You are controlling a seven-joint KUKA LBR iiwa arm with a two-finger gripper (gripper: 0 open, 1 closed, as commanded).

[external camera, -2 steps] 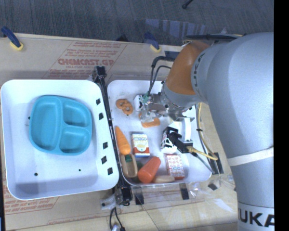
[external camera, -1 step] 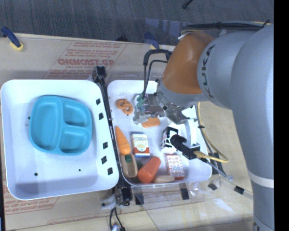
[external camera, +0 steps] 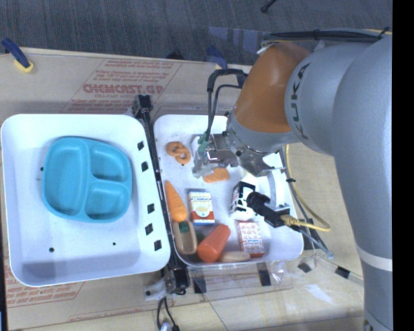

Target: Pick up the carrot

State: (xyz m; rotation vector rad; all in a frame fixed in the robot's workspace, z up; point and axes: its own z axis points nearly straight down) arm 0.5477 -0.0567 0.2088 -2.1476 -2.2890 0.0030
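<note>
- Camera view: the long tapered orange carrot [external camera: 175, 201] lies against the left wall of the right shallow white bin [external camera: 167, 126], not yet lifted; the pick is undone.
- The gripper [external camera: 208, 154] hangs up and right of the carrot, apart from it, above a small orange piece [external camera: 217, 175]; whether it's open or closed, I cannot tell.
- Right of the carrot stands a small printed carton [external camera: 201, 207]; a smooth red-orange cylinder [external camera: 214, 243] lies below.
- Left of the carrot, the other bin [external camera: 27, 267] holds a glossy blue sectioned plastic tray [external camera: 87, 179].

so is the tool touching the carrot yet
Apart. The camera view shows bare white bin floor between the tool and the carrot, which lies lower, along the bin's left wall.
</note>
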